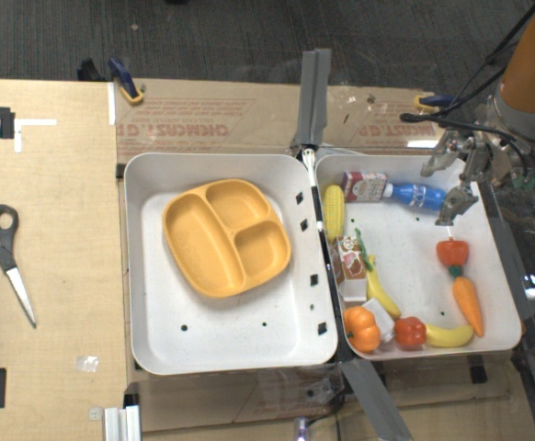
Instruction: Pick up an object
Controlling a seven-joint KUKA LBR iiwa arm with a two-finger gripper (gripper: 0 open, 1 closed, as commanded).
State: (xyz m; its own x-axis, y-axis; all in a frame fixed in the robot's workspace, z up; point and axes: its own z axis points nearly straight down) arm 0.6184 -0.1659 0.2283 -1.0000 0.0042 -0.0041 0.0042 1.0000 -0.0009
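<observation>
Camera view, cardboard (pixel 203 122) print mirrored, perhaps "OKMCAS"

The bench (pixel 47 274) looks like pale, matt wood-grain board, with brown cardboard (pixel 212 122) laid flat behind the bins, dull and printed. Both bins, left (pixel 221 347) and right (pixel 502 274), look like smooth white plastic with a soft sheen. The divided plate (pixel 226 237) is smooth yellow-orange plastic, faintly glossy. The toy carrot (pixel 468 303), tomato (pixel 410 333) and bananas (pixel 449 335) appear to be shiny moulded plastic. The blue bottle (pixel 416 194) shines like plastic too. The scissors (pixel 10 265) have bright metal blades and grey plastic handles. The claw (pixel 459 184) shows bare grey metal parts.
</observation>
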